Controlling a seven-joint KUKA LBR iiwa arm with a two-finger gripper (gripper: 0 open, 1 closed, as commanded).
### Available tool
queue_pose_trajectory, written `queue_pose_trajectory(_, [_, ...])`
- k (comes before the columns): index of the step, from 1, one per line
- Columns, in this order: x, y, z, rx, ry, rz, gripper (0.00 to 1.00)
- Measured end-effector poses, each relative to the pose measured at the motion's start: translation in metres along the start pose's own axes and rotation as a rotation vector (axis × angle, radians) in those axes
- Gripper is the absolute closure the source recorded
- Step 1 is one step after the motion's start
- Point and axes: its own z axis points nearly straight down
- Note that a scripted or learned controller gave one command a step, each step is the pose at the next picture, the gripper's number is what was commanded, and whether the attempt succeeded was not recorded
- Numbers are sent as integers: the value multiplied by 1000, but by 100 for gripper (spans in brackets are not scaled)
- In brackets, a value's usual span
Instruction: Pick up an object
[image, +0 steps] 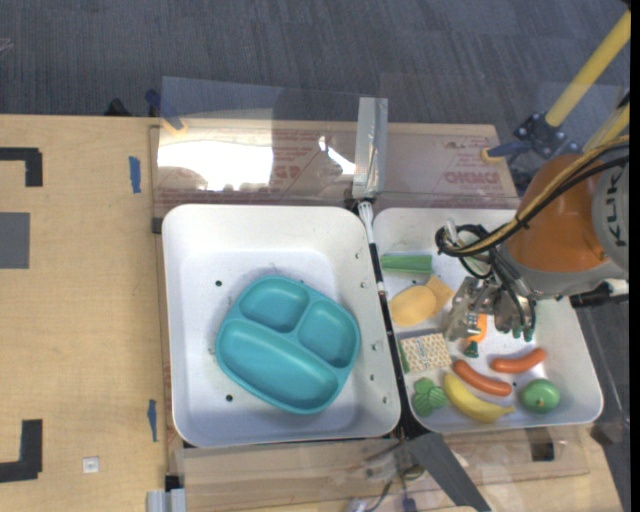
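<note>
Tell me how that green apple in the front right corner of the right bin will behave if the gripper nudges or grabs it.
The green apple looks round and smooth, so a nudge would likely roll it, probably against the bin wall or the banana beside it. It looks like rigid toy food, so probably light. Its curved glossy skin may slip from the gripper.

The pale wooden bench (80, 300) carries two shallow white bins side by side. The right bin (585, 385) lies directly under the gripper (478, 322); the left bin (200, 240) sits just beyond it, away from the arm. Black tape marks (25, 165) lie farther out that way.
</note>
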Motion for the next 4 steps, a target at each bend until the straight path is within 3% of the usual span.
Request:
queue_pose_trajectory(1, [-23,-36,-98,2,-6,-328,100])
queue_pose_trajectory(2, [-21,-35,-94,-1,2,-330,0])
queue_pose_trajectory(3, [-5,-12,0,-1,-3,-326,0])
queue_pose_trajectory(4, [-8,-10,1,-2,-2,-264,0])
